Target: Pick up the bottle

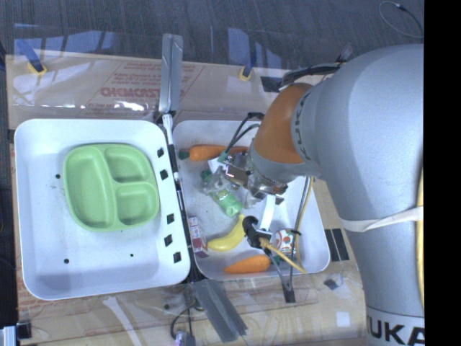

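Your metal claw [229,173] sits low in the right-hand shallow white bin [314,245], directly over the clear plastic bottle with green contents [225,197]; you cannot tell its state. The grey arm bends in above it. Beside the bottle lie a curved yellow banana [227,238] and a smooth orange carrot [207,152].
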